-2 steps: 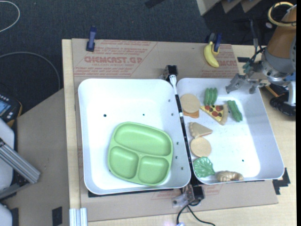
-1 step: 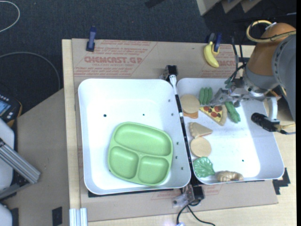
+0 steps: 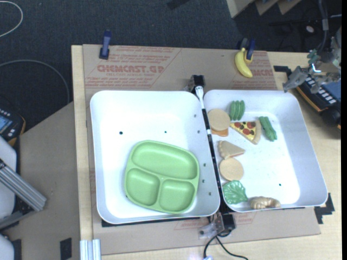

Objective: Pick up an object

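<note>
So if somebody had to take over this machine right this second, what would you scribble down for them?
Gripper: at the bench's far right edge, outside both bins; whether open or shut can't be read.
Right bin: toy food along its left side, including a pizza slice, a burger, two green pods and a leafy green piece.
Left bin: a green divided plate.
A banana lies outside, on the board.
Done: nothing picked.
Left: the whole pick.

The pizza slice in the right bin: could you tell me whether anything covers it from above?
Nothing visible does. The pizza slice lies uncovered in the right bin, with the burger and green beans lying beside it, not over it.
</note>
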`<state>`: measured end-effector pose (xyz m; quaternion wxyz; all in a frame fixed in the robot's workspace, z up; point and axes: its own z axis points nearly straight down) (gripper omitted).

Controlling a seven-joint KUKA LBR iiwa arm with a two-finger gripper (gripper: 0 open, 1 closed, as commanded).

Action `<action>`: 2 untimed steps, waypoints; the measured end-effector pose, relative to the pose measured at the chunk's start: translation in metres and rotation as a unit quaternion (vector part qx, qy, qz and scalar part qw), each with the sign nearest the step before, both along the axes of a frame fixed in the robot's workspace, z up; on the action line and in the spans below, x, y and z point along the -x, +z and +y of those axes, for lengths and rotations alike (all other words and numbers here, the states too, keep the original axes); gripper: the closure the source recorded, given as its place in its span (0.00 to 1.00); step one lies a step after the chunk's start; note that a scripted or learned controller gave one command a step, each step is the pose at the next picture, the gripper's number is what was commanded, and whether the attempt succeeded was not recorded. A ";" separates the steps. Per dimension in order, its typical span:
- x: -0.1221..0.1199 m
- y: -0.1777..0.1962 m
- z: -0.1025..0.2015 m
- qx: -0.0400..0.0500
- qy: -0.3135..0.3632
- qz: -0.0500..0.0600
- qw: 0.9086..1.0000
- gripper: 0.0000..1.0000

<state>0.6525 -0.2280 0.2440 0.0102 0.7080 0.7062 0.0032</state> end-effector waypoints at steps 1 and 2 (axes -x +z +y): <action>0.038 -0.140 0.045 -0.008 0.002 0.015 1.000 0.00; -0.016 -0.156 0.053 -0.002 0.002 0.009 1.000 0.00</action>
